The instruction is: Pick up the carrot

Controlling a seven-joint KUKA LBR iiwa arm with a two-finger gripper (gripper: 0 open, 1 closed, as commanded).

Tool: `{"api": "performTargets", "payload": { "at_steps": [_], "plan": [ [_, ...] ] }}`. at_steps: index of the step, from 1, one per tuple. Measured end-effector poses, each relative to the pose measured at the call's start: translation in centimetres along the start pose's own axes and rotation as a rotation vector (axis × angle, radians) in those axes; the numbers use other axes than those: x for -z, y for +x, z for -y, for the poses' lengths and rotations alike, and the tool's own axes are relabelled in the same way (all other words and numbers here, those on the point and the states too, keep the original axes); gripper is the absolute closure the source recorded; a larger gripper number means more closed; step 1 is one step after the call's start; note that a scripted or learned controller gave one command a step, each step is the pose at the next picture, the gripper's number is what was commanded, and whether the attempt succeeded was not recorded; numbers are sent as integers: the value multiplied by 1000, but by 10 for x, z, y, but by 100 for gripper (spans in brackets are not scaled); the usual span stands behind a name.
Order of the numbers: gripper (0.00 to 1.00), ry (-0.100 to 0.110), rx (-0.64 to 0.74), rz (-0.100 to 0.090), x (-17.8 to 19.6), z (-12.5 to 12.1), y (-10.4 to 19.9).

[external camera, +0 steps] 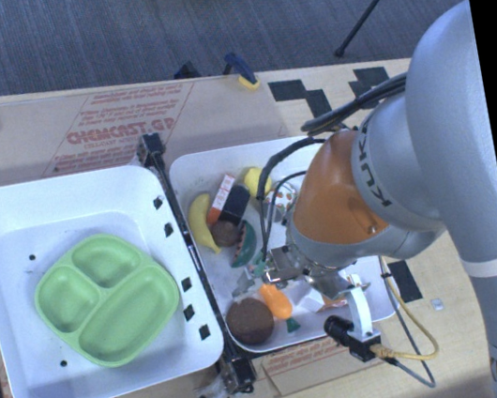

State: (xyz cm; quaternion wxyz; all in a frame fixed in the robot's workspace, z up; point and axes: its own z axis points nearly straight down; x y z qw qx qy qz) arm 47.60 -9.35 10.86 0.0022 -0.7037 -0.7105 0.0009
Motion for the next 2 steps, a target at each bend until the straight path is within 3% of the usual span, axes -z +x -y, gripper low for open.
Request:
{"api": "performTargets", "payload": {
  "at_steps": [1, 2],
  "plan": [
    [100, 1, 4, 0, 10, -1, -1],
    [100, -3, -5, 2, 74, 0, -48]
  ]
}}
